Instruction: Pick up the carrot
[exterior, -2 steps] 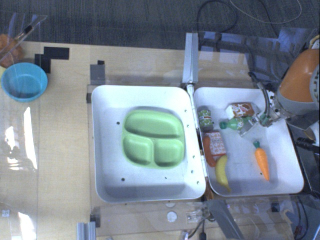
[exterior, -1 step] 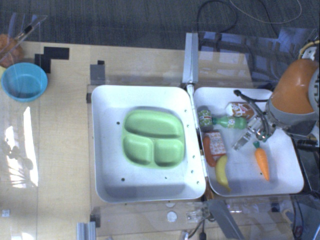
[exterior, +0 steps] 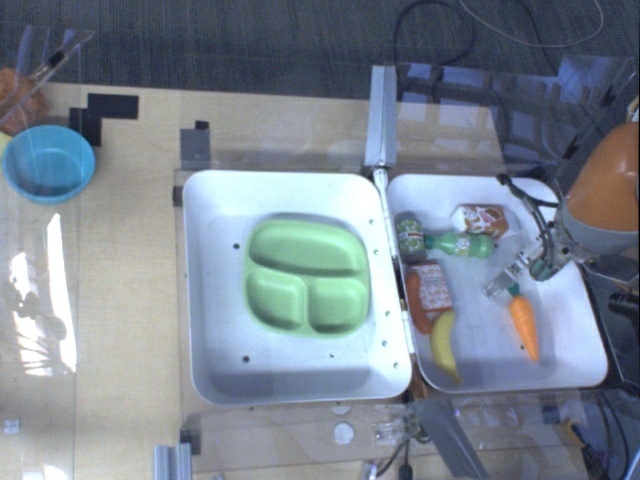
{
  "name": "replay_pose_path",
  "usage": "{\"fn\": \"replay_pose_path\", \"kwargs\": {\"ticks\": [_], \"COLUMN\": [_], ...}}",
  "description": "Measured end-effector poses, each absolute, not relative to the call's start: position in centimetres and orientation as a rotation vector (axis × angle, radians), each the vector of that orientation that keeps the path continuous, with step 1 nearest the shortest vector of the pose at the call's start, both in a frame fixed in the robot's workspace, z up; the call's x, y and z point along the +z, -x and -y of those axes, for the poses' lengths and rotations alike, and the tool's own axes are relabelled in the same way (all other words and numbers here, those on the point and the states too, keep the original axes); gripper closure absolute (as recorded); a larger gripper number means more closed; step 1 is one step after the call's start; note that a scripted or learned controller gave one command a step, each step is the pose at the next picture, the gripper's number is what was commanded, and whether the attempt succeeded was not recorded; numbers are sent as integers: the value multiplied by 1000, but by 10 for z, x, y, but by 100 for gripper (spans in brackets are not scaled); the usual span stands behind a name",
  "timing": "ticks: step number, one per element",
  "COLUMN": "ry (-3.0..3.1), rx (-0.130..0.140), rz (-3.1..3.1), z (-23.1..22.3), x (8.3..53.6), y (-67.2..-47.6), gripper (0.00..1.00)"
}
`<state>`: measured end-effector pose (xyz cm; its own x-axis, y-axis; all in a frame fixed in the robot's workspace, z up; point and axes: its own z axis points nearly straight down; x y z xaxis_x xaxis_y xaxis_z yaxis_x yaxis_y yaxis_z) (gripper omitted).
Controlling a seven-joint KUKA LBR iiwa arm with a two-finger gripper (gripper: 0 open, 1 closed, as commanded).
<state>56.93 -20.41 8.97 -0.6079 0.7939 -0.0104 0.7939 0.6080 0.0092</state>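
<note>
Two white bins (exterior: 200, 268) sit on my bench. My gripper (exterior: 505, 283) hangs open, just above the carrot (exterior: 525, 328).

Two white bins: the left bin (exterior: 200, 268) holds one green tray (exterior: 305, 273); the right bin (exterior: 580, 298) holds one carrot (exterior: 525, 328), one banana (exterior: 444, 343), one green bottle (exterior: 455, 243), one sachet (exterior: 480, 218) and one red packet (exterior: 430, 293). One blue bowl (exterior: 48, 163) sits at the table's left edge.

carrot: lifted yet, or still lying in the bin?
Lying down. The carrot rests flat on the floor of the right bin, green end toward the tool, which sits just above it, not around it.
</note>
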Motion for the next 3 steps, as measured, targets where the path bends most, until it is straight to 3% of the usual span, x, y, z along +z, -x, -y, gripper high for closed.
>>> {"fn": "replay_pose_path", "kwargs": {"ticks": [1,2,3], "ry": [-1749,-1503,-1498], "rx": [6,8,13], "rz": [-2598,-2743,-2739], "z": [203,187,186], "x": [89,90,102], "y": [-582,-528,-531], "gripper": [0,0,100]}}
